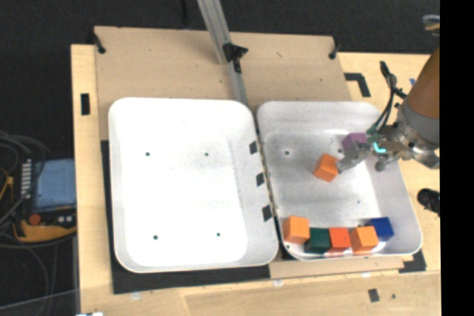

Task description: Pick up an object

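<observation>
My gripper (366,158) hangs low over the right bin (296,122) near its right wall. Its two fingers stand apart, open, and I see nothing between them. A purple block (356,138) lies just behind the left finger (349,156), touching or nearly touching it. An orange block (326,168) rests tilted on the bin floor, a little to the left of that finger. Along the bin's front wall sits a row of blocks: orange (297,228), green (319,239), orange (340,237), orange (364,237) and blue (382,226).
The left bin (181,181) sits beside the right one, their rims meeting at the middle. A slanted metal post (211,4) rises from behind the bins. The arm's orange band (426,89) stands over the right bin's far right corner.
</observation>
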You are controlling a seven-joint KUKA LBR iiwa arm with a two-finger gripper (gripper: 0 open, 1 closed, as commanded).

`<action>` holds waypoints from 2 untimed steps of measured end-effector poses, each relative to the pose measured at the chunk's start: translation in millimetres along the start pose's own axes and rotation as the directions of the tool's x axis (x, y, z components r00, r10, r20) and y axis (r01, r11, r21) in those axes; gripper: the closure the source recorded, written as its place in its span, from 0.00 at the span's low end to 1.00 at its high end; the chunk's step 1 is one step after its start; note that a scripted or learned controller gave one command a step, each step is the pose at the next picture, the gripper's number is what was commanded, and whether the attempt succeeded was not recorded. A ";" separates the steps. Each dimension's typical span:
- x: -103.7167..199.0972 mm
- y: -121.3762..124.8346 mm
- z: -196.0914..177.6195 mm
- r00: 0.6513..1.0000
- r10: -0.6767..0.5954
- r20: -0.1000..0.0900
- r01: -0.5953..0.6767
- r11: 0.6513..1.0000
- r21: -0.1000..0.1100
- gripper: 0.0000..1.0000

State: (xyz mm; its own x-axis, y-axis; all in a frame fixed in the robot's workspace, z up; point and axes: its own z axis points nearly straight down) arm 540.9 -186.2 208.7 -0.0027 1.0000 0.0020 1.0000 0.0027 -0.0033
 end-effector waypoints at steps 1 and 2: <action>0.1 1.0 -2.2 1.000 0.001 0.001 -0.001 1.000 -0.005 0.00; -5.1 -9.4 49.6 1.000 0.005 0.003 -0.005 1.000 0.001 0.00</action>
State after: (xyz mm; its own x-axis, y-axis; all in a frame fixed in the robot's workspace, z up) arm 531.3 -191.2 159.1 0.0022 1.0000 -0.0013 1.0000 -0.0022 -0.0045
